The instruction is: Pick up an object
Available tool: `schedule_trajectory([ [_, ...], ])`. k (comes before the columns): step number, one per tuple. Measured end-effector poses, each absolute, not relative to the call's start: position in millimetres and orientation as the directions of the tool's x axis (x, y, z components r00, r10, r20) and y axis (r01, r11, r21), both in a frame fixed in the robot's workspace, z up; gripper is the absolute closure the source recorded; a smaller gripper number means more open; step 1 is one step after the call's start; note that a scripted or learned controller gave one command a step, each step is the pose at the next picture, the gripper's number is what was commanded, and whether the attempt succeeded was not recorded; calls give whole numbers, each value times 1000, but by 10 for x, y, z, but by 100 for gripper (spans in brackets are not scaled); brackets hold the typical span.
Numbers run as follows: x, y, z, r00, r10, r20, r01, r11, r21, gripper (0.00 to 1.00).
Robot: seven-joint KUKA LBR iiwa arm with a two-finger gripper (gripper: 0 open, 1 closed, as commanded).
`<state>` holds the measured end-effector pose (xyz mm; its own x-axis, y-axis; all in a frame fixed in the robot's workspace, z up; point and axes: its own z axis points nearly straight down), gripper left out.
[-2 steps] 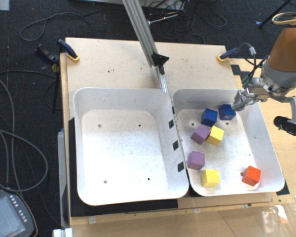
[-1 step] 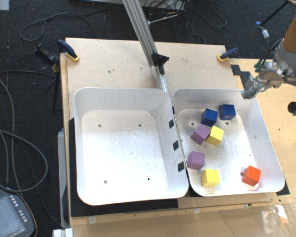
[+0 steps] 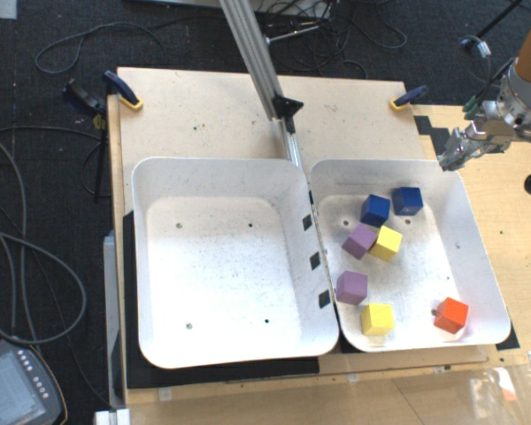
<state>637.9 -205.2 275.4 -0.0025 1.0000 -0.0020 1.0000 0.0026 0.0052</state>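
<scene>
White plastic bins side by side on the bench [image 3: 203, 104]; all the blocks are in the right bin [image 3: 478, 264], none in the left bin [image 3: 159, 237].

Two blue cubes [image 3: 376, 209] and [image 3: 408, 201] sit near its far edge. Just nearer, a purple cube [image 3: 360, 240] touches a yellow cube [image 3: 388, 243]. A second purple cube [image 3: 352, 286] and second yellow cube [image 3: 377, 319] are by the left wall, toward the near edge. Orange cube [image 3: 451, 315] sits alone in the near right corner.

Gripper [image 3: 451, 153] hangs above the bin's far right corner, outside the rim, nothing in it. Finger state: cannot tell, too small and blurred.

Judgement: approach step, no target committed yet. The next move calls for travel in over the rim, then descent on one cube. Orange looks easiest since it's isolated, though close to the wall. The touching purple/yellow pair risks a double contact.
</scene>
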Motion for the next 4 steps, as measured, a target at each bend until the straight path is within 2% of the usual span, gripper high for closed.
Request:
schedule_trajectory([
  [2,6227,-1127,2518,-6,1000,1,1000,6,-2,100],
  [3,6247,-618,2483,-8,1000,2,1000,8,-1,100],
  [4,6113,-114,2355,-8,1000,2,1000,8,-2,100],
])
